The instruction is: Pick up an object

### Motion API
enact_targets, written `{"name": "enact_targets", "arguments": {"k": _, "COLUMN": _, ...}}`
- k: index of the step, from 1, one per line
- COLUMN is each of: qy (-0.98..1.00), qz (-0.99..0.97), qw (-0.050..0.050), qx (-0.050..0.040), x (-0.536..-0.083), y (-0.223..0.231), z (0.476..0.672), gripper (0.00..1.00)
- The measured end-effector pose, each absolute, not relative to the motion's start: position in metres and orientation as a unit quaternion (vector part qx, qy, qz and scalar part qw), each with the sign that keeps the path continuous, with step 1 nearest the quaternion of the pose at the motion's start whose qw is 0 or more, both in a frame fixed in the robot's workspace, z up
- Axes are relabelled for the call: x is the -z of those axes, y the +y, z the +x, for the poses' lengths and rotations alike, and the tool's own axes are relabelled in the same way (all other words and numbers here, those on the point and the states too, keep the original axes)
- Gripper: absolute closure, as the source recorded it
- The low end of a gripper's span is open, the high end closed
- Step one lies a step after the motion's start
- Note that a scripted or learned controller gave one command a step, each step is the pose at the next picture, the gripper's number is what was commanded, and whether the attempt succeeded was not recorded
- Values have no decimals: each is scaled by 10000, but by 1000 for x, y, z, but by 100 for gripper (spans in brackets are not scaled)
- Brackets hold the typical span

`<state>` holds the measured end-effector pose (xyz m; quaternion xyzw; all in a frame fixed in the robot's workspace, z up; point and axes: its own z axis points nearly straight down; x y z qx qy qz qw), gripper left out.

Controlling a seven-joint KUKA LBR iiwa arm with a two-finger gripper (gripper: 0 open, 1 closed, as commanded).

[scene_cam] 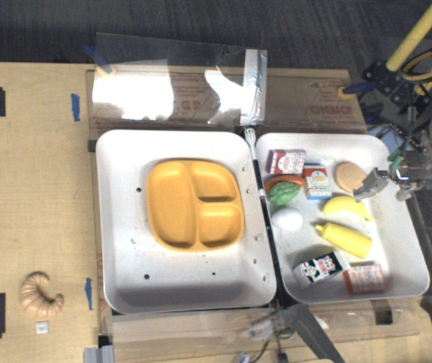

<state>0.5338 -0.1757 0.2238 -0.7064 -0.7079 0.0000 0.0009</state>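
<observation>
The right bin holds several small items: a maroon and white carton, a green piece, a white ball, a tan bun, a yellow lemon, a yellow bottle, a black and white carton and a reddish can. My gripper hangs over the bin's right side, just right of the bun and above the lemon. Its two fingers stand apart, open, with nothing between them.
The left bin carries a yellow divided plate. A croissant lies on the wooden bench at the front left. Clear plastic sheeting stands behind the bins. Cables and a yellow pole sit at the back right.
</observation>
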Motion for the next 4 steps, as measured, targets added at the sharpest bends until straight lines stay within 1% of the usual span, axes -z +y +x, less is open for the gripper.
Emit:
{"name": "enact_targets", "arguments": {"k": 1, "qy": -6212, "qz": -7837, "qw": 34, "qx": -18, "x": -106, "y": -158, "z": 490, "gripper": 0}}
{"name": "enact_targets", "arguments": {"k": 2, "qy": -5807, "qz": -8141, "qw": -13, "qx": 10, "x": -87, "y": -139, "z": 525, "gripper": 0}}
{"name": "enact_targets", "arguments": {"k": 3, "qy": -5806, "qz": -8142, "qw": -25, "qx": 27, "x": -98, "y": -139, "z": 526, "gripper": 100}}
{"name": "enact_targets", "arguments": {"k": 4, "qy": -5707, "qz": -8212, "qw": -27, "qx": 23, "x": -88, "y": -162, "z": 580, "gripper": 100}}
